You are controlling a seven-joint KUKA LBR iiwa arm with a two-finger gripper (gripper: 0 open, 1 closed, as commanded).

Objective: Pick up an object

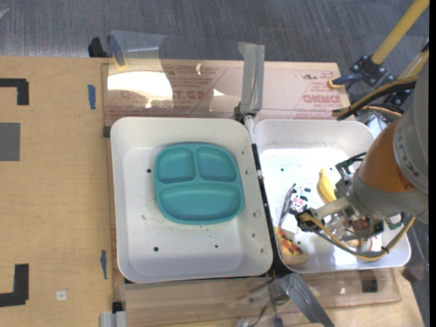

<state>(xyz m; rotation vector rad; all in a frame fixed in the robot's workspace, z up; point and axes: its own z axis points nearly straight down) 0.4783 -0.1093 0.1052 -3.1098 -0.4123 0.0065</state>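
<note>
My gripper (343, 218) is low inside the right bin (310, 136), near its front half, below the orange band of the arm. Just to its upper left lies a yellow banana-shaped object (325, 184). Left of that sits a small black-and-white object (298, 199). A red and yellow object (290, 242) lies in the bin's front left corner, left of and below the gripper. The wrist hides whatever is directly under the gripper.
The left bin (129, 182) holds a teal divided plate (198, 182) at its middle. A raised divider (257, 176) separates the two bins. Clear plastic panels (204, 80) stand behind the bins. The arm covers the right bin's right side.
</note>
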